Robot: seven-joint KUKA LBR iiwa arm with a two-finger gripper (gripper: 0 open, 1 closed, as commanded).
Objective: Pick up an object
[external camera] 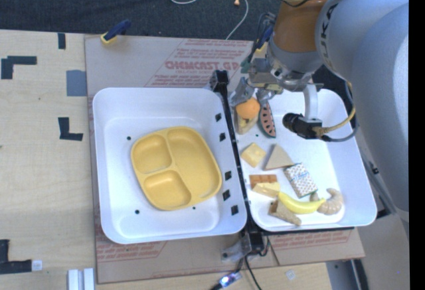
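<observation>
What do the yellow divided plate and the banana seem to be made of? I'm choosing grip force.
Yellow divided plate: likely hard moulded plastic, going by its smooth, even colour and soft sheen. Banana: probably a plastic toy, glossy and uniformly yellow, though the view leaves that open.

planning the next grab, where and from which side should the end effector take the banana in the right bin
Grip the banana across its middle, coming straight down from above. It lies flat, curving up at both ends, so the middle is narrow enough to span. The croissant crowds its right end and the cracker its left, so the ends look riskier.
</observation>
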